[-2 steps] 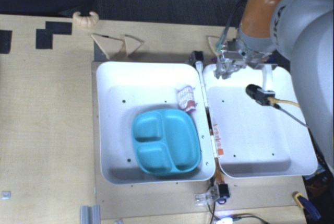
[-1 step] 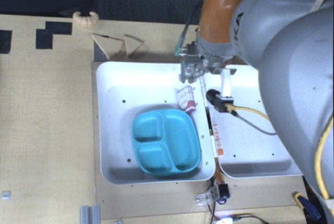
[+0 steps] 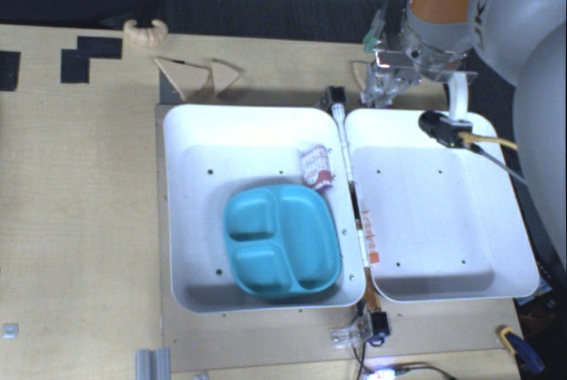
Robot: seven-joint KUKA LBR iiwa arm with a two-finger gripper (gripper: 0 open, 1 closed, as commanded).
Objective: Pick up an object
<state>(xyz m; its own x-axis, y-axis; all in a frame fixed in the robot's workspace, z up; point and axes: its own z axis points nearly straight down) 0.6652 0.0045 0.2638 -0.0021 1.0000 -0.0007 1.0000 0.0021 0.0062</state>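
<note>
A light blue tray (image 3: 282, 239) with three compartments lies in the left bin (image 3: 190, 192), toward its front right. Just behind the tray, a small packet (image 3: 316, 166) with red and white print rests near the bin's right wall. My gripper (image 3: 383, 90) hangs above the back edge of the right bin (image 3: 443, 228), near its left rear corner, well away from the tray and the packet. Nothing shows between its fingers.
A thin strip with orange marks (image 3: 366, 236) runs along the divider between the two bins. A small pale object (image 3: 144, 34) sits on the bench at the back left. Dark cut-outs (image 3: 84, 55) mark the bench's far left.
</note>
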